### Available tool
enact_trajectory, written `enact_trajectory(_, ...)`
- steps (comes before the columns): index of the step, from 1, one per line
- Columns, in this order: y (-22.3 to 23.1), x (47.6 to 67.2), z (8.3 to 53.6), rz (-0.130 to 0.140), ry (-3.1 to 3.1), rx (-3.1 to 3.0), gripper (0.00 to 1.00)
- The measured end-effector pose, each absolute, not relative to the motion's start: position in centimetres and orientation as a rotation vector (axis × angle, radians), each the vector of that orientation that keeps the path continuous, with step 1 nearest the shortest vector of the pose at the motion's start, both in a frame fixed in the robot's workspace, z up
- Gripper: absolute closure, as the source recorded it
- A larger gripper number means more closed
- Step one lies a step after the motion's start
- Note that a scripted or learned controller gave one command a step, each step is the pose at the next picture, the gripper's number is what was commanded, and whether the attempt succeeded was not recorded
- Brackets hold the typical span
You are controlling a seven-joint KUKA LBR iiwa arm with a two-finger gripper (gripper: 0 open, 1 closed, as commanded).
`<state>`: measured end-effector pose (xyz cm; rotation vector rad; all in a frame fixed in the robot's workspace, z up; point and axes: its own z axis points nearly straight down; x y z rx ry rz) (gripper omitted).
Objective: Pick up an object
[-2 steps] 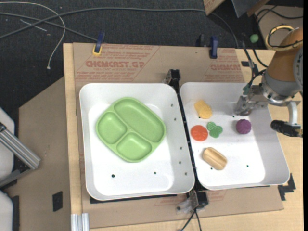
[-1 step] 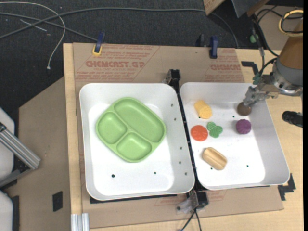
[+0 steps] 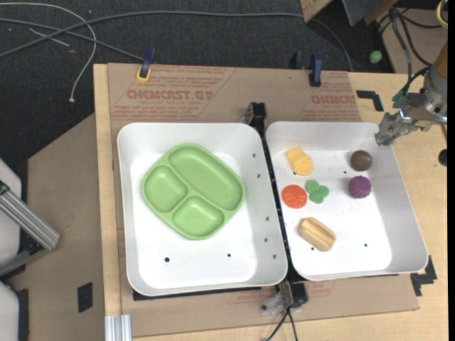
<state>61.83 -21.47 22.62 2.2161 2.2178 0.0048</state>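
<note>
The right bin holds several small toy foods. A yellow piece lies at its upper left, with a red round piece and a green leafy piece below it. A tan bread roll rests nearer the front. A brown ball and a purple ball sit toward the right side. My gripper hangs at the bin's upper right corner, above and right of the brown ball, with nothing between its fingers.
In the left bin lies a green divided plate. Both bins rest on a cardboard sheet held by two blue clamps. Cables and boxes lie beyond the bench's far edge.
</note>
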Motion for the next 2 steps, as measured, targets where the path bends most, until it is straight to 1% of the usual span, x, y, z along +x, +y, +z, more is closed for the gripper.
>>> enact_trajectory(1,-21.5,61.9,21.8,-0.001,2.223,2.22,1.0)
enact_trajectory(2,-15.8,61.8,21.0,0.001,2.231,2.217,1.0)
